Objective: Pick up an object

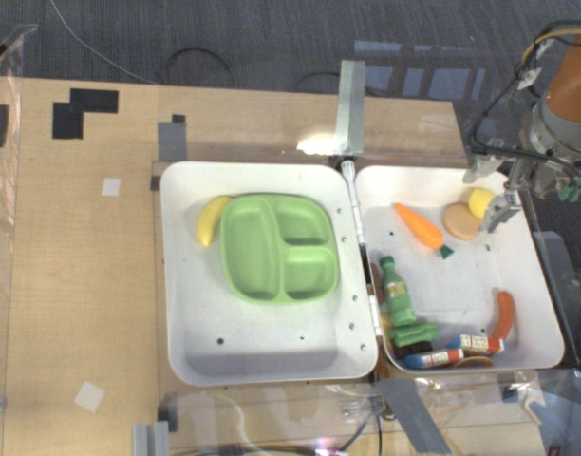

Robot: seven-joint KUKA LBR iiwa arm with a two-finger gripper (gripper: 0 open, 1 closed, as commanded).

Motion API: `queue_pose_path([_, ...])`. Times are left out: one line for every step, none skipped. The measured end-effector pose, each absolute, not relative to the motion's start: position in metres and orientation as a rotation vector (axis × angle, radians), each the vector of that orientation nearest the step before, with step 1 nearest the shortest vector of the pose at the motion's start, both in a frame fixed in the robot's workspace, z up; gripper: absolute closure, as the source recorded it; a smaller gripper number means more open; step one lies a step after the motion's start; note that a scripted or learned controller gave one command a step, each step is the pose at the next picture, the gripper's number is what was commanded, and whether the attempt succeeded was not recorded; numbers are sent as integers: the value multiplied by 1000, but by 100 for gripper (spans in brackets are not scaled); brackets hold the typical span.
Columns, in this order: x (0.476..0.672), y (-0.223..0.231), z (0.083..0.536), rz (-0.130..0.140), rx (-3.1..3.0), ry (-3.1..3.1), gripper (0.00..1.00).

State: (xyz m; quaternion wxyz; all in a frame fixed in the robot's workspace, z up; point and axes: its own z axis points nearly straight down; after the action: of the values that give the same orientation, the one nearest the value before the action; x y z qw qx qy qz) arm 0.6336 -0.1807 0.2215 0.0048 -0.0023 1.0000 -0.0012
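- A yellow lemon [479, 200] lies in the right bin [528, 255], just beside the tool [494, 198] on the side away from the arm, and it touches a tan round disc [460, 221].
- The tool hangs at the far right corner of that bin; one finger [497, 209] points down next to the lemon, and nothing is seen between the fingers. Whether they are spread or closed cannot be told.
- An orange carrot [421, 226] lies further out from the tool, beyond the disc.
- Nearer the camera than the tool, a red sausage [502, 316] sits by the bin's right wall, well apart from the tool.
- A green bottle [398, 297] and a few small packets [452, 352] lie along the bin's near left side.
- The left bin [186, 283], far from the tool, holds a green divided plate [276, 247] with a banana [211, 219] touching its edge.
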Motion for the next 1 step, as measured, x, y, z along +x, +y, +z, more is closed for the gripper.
queue_pose_path([674, -161, 113, -17, -168, 3109, 0])
